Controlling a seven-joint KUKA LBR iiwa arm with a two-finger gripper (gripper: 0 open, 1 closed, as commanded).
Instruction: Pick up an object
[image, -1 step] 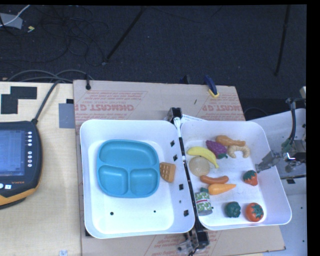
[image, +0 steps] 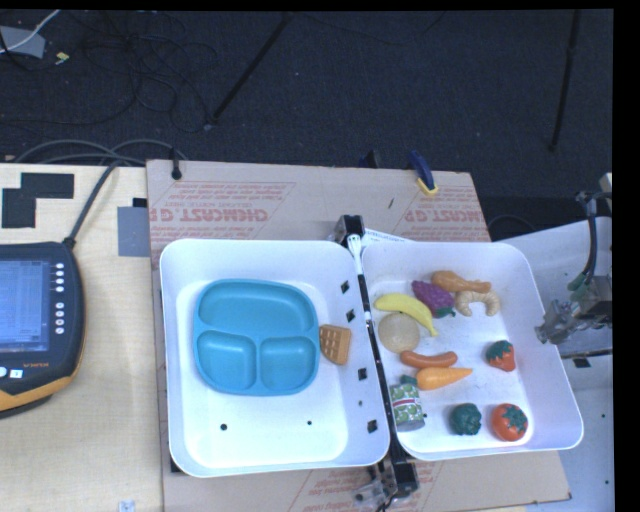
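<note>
The gripper (image: 575, 325) is hanging just outside the right bin's (image: 540, 275) edge; I cannot tell its state. Toy foods, including a banana (image: 405, 308), are lying in that bin.

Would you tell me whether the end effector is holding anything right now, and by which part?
Nothing is held: the end effector sits outside the right bin's edge, apart from the toy food.
</note>
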